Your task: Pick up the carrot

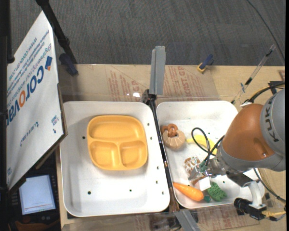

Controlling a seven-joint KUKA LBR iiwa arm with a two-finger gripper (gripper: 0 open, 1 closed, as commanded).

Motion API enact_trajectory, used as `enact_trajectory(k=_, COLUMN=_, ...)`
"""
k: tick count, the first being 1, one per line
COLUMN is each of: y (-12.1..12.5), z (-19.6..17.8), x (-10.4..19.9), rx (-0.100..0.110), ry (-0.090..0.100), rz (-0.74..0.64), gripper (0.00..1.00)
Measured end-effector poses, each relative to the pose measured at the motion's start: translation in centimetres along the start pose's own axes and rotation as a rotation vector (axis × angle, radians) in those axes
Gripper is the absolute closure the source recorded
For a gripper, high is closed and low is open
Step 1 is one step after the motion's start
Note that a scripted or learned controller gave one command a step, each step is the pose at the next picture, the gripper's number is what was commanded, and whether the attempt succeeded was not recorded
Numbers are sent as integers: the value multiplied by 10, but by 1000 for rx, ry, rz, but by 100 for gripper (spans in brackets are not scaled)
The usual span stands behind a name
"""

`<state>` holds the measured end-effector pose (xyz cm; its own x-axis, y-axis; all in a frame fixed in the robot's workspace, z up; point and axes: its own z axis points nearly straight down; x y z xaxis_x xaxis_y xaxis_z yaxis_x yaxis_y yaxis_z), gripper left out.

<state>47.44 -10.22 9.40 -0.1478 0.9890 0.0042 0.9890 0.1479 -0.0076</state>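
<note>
From the camera view above the tabletop we see two white bins side by side, and the carrot (189, 191) lies in the right bin (209, 107), near its front edge and toward the wall shared with the left bin (72, 177). The arm reaches in from the right, and its pincer (202, 173) sits low over the right bin, just above and slightly to the right of the carrot in this view; we judge the carrot to lie toward the front-left of the pincer, very near but apart from it. The carrot's long axis runs roughly across the bin, its thick end pointing toward the dividing wall and its narrow tip toward the green toy (215, 193) just beside it. We cannot tell whether the pincer is spread or pressed together, since the wrist hides it, and we see nothing held in it. For a pick, we judge that the pincer would need to shift toward the front-left and close across the carrot's short width. Counting what is there: one carrot, one green toy, one brown pretzel-shaped toy (173, 137), one yellow item (200, 140) partly hidden behind a black cable, and, in the left bin, one yellow divided plate (117, 142) with three compartments.
</note>
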Motion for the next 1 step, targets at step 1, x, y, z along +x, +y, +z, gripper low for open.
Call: enact_trajectory(k=1, y=17, z=-91, x=111, rx=-2, ry=-4, rz=-262, gripper=100)
